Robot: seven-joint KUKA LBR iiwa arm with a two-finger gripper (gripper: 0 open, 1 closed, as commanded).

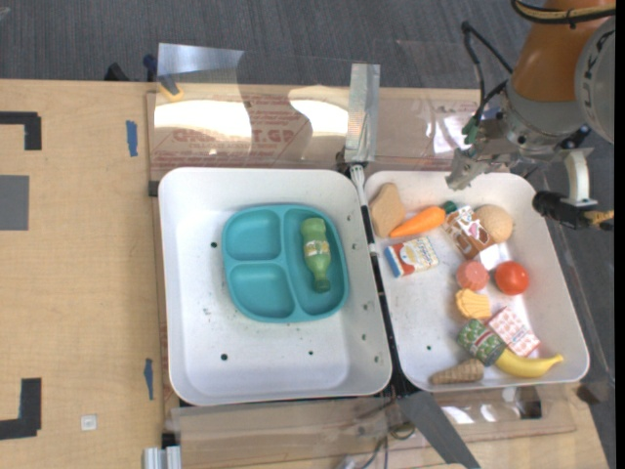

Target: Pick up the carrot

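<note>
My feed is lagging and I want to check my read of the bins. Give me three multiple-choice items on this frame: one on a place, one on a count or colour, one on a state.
1. Where does the carrot lie?
A. in the teal tray
B. in the right bin, near its upper left corner
C. on the bench outside the bins

2. How many compartments has the tray?
A. two
B. three
C. five

3. What state is the carrot in?
A. held up in the air by the arm
B. standing upright in the tray
C. lying loose in the bin, apart from the gripper

Key: 1 B, it lies beside the bread slice in the right bin. 2 B, two at left and one long one at right holding the green bottle. 3 C, the gripper sits at the bin's far rim, off the carrot.
</note>
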